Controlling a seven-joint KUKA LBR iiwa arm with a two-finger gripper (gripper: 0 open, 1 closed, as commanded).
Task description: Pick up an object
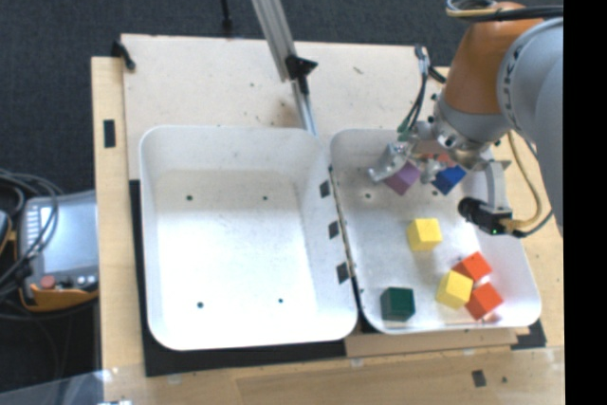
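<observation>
My gripper [408,164] hangs over the far part of the right bin [365,204], below the orange wrist band. A purple block [405,178] sits right at the gripper's tip, touching or nearly touching it; I cannot tell whether it is gripped. A blue block [450,179] lies just to its right, partly under the wrist. Further forward in the same bin are a yellow cube [424,233], a second yellow cube [455,289], two orange-red blocks [475,266] [487,300] and a dark green cube [398,303].
The left bin [237,232] lies beside the right one, sharing a middle wall. A slanted aluminium rail [270,5] rises from the bench behind the bins. A cable and black connector [484,213] hang from the wrist over the right bin's right side.
</observation>
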